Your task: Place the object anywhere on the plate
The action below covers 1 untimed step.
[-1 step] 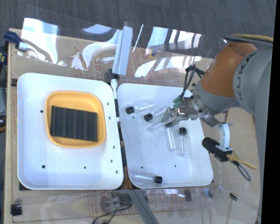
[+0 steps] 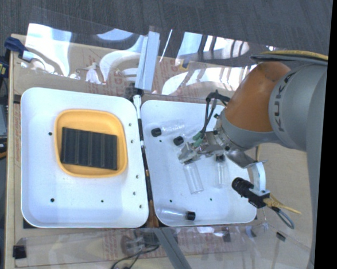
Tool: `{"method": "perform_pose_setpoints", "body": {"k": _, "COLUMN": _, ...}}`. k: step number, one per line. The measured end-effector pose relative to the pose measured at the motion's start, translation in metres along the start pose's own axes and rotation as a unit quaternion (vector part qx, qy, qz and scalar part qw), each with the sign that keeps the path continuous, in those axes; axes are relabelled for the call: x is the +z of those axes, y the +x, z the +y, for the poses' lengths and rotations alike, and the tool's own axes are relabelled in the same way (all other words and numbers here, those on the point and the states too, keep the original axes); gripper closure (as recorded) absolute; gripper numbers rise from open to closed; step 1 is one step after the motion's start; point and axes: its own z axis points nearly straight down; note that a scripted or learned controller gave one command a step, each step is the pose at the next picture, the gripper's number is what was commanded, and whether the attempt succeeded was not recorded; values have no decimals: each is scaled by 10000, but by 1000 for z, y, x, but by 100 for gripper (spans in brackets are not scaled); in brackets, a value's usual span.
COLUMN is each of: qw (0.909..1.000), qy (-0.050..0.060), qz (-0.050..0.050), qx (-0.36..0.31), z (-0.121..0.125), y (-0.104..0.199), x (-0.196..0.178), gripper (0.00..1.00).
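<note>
The desk (image 2: 23,75) carries two white bins side by side. The left bin (image 2: 32,196) holds a yellow plate (image 2: 65,124) with rounded corners, lying flat toward the bin's far side. A dark ribbed panel (image 2: 90,147) covers the plate's middle.

The right bin (image 2: 165,182) touches the left one along their shared edge. Its loose things are all small. A black cap (image 2: 156,132) lies near the far left corner, and a second cap (image 2: 178,141) sits just to its right. A faint clear piece (image 2: 172,127) lies between and slightly beyond them; what it is cannot be told. Near the front edge lies a clear tube (image 2: 174,214) on its side, its black end pointing right. It is well apart from the plate and from the tool, and it rests on the bin floor.

The tool (image 2: 206,175) hangs over the middle of the right bin. Its two clear fingers (image 2: 193,179) point toward the front edge and stand spread apart, with bare bin floor showing between them. Neither cap nor tube touches them.

The arm (image 2: 297,105) comes in from the right, its orange band (image 2: 257,97) above the wrist, over the bin's far right corner. A black fitting (image 2: 244,188) sticks out beside the bin's right rim, just right of the tool.
</note>
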Motion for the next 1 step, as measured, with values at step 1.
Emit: {"method": "perform_pose_setpoints", "body": {"k": 1, "qw": 9987, "qy": -17, "qz": -10, "qx": -504, "z": 52, "y": 17, "x": -14, "gripper": 100}}
